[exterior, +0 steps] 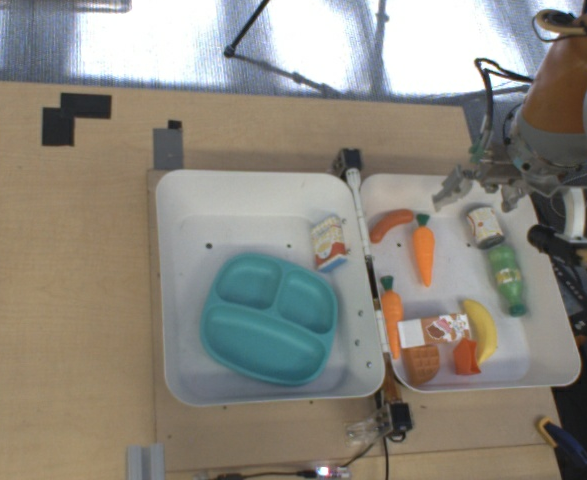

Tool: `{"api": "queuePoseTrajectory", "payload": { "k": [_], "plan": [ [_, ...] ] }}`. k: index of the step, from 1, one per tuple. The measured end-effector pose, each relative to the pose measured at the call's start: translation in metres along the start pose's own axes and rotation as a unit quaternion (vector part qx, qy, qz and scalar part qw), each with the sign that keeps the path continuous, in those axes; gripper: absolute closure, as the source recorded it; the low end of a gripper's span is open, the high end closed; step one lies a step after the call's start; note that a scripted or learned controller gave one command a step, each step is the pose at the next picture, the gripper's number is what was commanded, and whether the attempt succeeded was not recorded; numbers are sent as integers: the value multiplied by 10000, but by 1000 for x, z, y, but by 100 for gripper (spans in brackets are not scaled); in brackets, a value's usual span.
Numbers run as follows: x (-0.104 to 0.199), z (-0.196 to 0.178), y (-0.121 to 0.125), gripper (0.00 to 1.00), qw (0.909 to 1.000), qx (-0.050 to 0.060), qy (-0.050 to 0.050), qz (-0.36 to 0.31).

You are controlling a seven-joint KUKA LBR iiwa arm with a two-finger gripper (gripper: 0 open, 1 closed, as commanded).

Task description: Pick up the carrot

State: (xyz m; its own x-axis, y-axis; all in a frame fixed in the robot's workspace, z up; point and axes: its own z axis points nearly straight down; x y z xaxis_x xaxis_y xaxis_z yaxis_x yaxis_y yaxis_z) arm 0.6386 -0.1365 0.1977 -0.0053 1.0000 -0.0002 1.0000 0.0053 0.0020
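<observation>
Overhead, a tapered orange carrot (424,252) with a green top lies in the right bin (563,358), below and left of the metal gripper (480,184), whose fingers look spread with nothing between them, though the view is small. Around it lie a second carrot (391,320), a smooth sausage (390,224), a green bottle (507,279), a curved banana (482,329) and a small can (484,226). The left bin (173,268) holds a glossy teal divided plate (269,318) and a small carton (328,243).

The scene is being lit brightly and evenly from above. Strong glare is being thrown off the floor (303,28) along the upper frame. Soft shadows are being cast inside the white bins (173,268). Slight blur is being noted throughout.
</observation>
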Motion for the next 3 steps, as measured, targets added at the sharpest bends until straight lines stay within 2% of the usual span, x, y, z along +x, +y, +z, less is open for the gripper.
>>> {"api": "queuePoseTrajectory", "payload": {
  "k": [1,2,3],
  "plan": [
    [12,112,-18,0,9971,-7,-2,766],
    [13,100,-15,100,9971,-34,9,757],
    [51,-24,-53,100,9935,-14,1,1136]
  ]
}}
